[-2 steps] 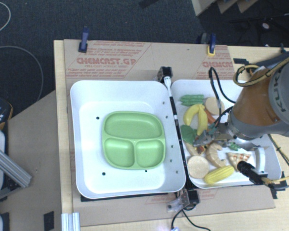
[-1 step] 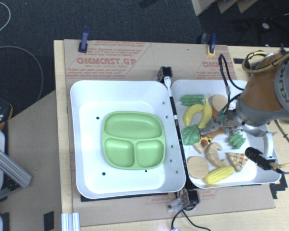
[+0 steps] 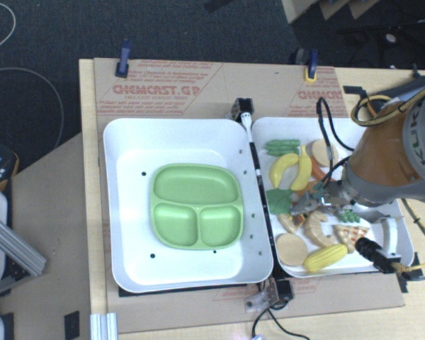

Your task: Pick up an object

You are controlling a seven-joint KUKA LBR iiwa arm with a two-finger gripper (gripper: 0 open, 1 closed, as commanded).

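Corn cob [image 3: 326, 257] lies ~horizontal, tilted.

glossy white plastic bins [image 3: 127, 190], matt green plastic tray [image 3: 196, 205].

Pale green divided plate [image 3: 196, 205] in a white bin [image 3: 120, 190]; yellow bananas [image 3: 286, 169]; yellow corn cob [image 3: 326, 257]; green leafy piece [image 3: 282, 146]; tan round biscuit [image 3: 292, 248].

Even bright overhead light, soft shadows, slight overall blur.
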